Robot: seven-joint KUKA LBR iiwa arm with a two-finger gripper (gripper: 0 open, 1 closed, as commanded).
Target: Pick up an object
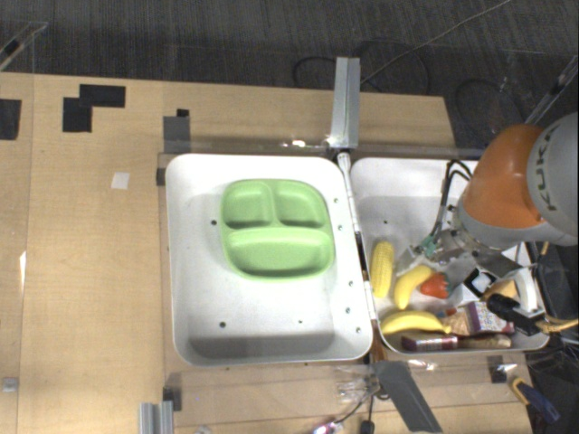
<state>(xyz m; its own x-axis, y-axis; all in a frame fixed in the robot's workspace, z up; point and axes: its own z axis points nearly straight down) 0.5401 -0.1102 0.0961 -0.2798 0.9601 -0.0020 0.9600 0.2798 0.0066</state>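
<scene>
Camera view had the arm (520,183) in from the right, orange band over the right bin (398,183); gripper (450,259) sat low in that bin, just above the clutter at its near end; couldn't tell its state, wrist and cabling blocked the tip; nothing visibly held. Pickable stuff was all in the right bin: corn cob (383,269) upright near the divider; banana (412,283) tilted just right of it; second banana (415,322) lying flat along the near wall; red item (435,287) touching the tilted banana, right under the gripper; dark wrapped packet (470,319) and a dark purple stick-like item (432,341) at the near wall, exact type unclear. Left bin (194,269) held a green divided tray (275,227), three compartments, flat, toward the far side.
</scene>
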